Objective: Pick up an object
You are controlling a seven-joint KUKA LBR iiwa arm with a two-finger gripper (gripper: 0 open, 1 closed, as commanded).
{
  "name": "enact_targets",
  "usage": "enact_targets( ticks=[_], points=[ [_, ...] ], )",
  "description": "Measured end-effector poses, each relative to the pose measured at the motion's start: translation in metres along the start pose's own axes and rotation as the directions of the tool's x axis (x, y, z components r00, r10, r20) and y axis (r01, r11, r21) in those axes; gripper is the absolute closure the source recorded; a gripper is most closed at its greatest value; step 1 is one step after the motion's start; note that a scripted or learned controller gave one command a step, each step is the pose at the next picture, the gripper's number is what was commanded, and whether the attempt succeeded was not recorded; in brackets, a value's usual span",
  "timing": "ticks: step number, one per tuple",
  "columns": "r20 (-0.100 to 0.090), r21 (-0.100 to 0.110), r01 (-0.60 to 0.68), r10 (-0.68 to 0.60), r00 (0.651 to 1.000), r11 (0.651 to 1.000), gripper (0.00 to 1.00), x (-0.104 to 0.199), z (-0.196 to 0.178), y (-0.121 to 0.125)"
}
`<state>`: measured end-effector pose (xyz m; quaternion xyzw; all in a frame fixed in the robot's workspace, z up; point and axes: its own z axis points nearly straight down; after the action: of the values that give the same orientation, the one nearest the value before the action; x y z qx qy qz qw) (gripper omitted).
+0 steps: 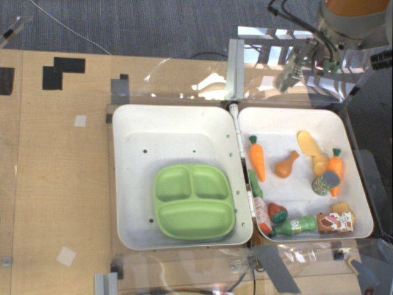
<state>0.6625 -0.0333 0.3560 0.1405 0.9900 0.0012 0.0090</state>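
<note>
Near edge of right bin [362, 165]: green bottle [295, 226] lying flat, red-orange carton [336, 222] at the near right corner, small red piece [277, 212] just left of the bottle. Left bin [135, 140] carries a green divided plate [193, 200] toward its near edge. Right bin, left to right: carrot [256, 159] along the left wall, drumstick [286, 165] mid-bin, yellow piece [308, 143], can [323, 182] touching a second carrot [334, 166] at the right wall. Gripper [288, 75] hangs beyond the far edge of the right bin, holding nothing; cannot tell whether the fingers are spread or pressed together.

Risks: the right-wall cluster is packed, so the fingers may straddle two items or hit the wall. Carrot against the left wall leaves little room. Drumstick stands apart and looks the safest target.
</note>
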Motion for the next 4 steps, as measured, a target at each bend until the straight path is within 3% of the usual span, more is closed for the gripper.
enact_targets(
  ticks=[1,2,3,4],
  points=[
    [-0.006,0.006,-0.011,0.011,1.0,1.0,1.0,0.023,0.007,-0.094],
    [0.004,0.001,0.002,-0.002,1.0,1.0,1.0,0.022,-0.006,-0.087],
    [0.002,0.001,-0.124,0.124,0.992,0.992,1.0,-0.021,-0.137,-0.068],
    [-0.004,0.006,-0.038,0.038,0.999,0.999,1.0,-0.04,-0.133,-0.152]
  ],
)
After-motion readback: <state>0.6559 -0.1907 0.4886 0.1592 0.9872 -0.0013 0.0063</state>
